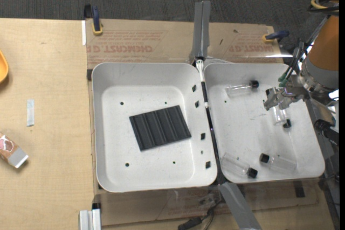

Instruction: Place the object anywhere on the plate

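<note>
A dark grey ribbed plate (160,127) lies flat in the middle of the left bin (108,169). Several clear vials with black caps lie in the right bin (248,121): one near the back (240,89), one at the right (281,115), and two by the front wall (277,161) (240,166). My gripper (276,99) hangs low over the right bin's right half, directly above the upper end of the right-hand vial. Whether it touches that vial cannot be told from here.
A metal divider post (201,24) rises between the bins at the back. Clamps (96,21) (275,36) hold the cardboard behind the bins. Small items (13,152) lie on the wooden bench to the left. Cables and the arm's body (326,51) crowd the right edge.
</note>
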